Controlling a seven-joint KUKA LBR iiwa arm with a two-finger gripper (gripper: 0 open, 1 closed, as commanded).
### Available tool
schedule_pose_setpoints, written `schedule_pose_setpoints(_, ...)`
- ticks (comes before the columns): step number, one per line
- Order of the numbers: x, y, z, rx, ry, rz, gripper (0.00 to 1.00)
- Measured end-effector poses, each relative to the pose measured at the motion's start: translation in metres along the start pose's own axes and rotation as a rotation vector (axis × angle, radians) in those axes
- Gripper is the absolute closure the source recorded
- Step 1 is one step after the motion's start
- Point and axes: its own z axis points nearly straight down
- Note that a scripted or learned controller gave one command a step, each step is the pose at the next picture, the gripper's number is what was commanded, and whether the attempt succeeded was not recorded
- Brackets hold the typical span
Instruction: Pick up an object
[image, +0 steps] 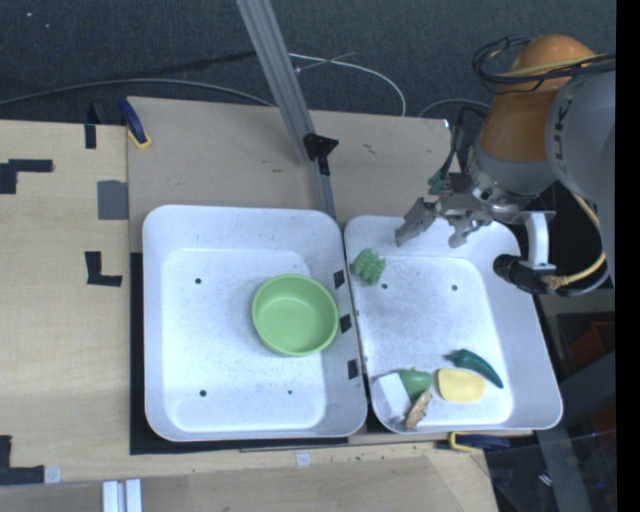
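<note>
Camera view is showing the claw (436, 230) hovering over the right bin (520, 330) at its 12 o'clock edge, fingers spread, pinching nothing. Green bowl (294, 315) is sitting mid left bin (180, 300). Small green lump (368, 266) is lying at approx 10 o'clock in the right bin. Yellow piece (460, 385), dark green pepper-like item (477, 366) & prob. a green-tan toy (414, 390) are clustering at 6 o'clock, touching or nearly so.

The green bowl (294, 315) looks like smooth, matt plastic. The white bins (180, 240) look speckled. The bench (60, 300) looks like pale wood.
</note>
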Motion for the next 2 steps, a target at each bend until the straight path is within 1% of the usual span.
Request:
schedule_pose_setpoints(1,0.000,0.000,0.000,0.000,0.000,0.000,0.00)
schedule_pose_setpoints(2,-0.003,0.002,0.063,0.006,-0.001,0.001,0.00)
